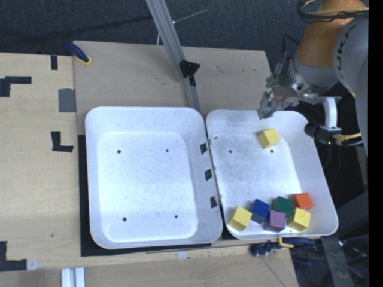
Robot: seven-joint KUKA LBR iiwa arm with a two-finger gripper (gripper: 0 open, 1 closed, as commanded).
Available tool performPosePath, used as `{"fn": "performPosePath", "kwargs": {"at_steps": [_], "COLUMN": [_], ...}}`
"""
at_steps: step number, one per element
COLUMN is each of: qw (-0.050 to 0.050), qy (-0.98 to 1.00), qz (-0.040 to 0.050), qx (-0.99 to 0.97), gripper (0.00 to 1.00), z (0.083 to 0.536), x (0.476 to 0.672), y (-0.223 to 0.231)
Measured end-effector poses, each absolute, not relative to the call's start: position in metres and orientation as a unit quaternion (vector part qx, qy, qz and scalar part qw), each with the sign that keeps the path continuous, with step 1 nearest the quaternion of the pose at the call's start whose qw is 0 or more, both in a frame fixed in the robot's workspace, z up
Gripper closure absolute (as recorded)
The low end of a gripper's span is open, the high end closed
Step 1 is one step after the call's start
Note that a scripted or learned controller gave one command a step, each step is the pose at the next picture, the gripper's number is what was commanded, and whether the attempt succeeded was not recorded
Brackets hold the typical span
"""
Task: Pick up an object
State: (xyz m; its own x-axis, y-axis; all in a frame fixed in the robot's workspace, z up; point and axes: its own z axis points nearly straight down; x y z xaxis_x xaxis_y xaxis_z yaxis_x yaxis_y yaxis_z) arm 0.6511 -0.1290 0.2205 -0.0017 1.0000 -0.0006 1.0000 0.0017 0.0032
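The arm (pixel 332 40) enters from the right, its orange band uppermost, and its gripper (pixel 266 109) hangs over the far rim of the right bin (pixel 314 160). Whether the claw is spread or pressed together cannot be told from this view: the tips are small and dark against the rim. Nothing is seen between them. A yellow cube (pixel 268 137) lies alone on the floor of the right bin, in its far half, just below the gripper in the view and slightly to its right, near but apart from it. The remaining blocks are gathered at the near edge of the same bin, well apart from the claw: a second yellow block (pixel 240 218), a blue block (pixel 260 210), a purple block (pixel 277 219), a green block (pixel 282 205), an orange block (pixel 303 200) and a third yellow block (pixel 301 219), most of them touching or just beside one another. The left bin (pixel 143 169) sits beside the right one, rims adjoining. A slanted metal bar (pixel 170 31) crosses the bench (pixel 36 160) behind the bins.
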Motion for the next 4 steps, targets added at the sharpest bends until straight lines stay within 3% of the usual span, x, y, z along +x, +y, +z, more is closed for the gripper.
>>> {"fn": "performPosePath", "kwargs": {"at_steps": [4], "qw": [-0.002], "qy": [0.71], "qz": [-0.0011], "qx": [0.705], "gripper": [1.0], "z": [0.228], "x": [0.574], "y": [0.065]}}
